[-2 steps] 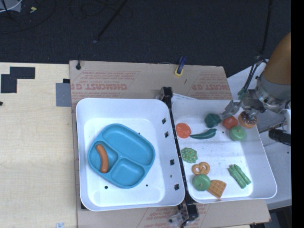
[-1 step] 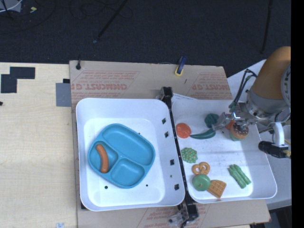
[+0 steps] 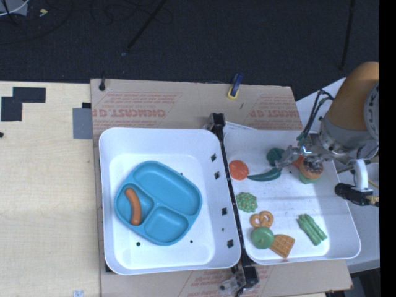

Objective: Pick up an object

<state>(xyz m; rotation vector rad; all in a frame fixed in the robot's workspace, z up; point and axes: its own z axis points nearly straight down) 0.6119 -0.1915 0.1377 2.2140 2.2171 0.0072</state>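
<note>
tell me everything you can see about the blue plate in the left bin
The blue divided plastic plate is a rounded, glossy tray with three compartments split by raised ridges. It lies flat, turned at a slant, on the floor of the left shallow white bin, clear of the bin's walls. An orange sausage-shaped toy lies in its left compartment.

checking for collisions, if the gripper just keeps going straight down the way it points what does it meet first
Most likely the small orange-and-red toy right under the gripper, near the dark green pepper-like piece in the right bin. Depth is hard to judge from this slanted view, so it could touch the bin floor beside it.
</note>
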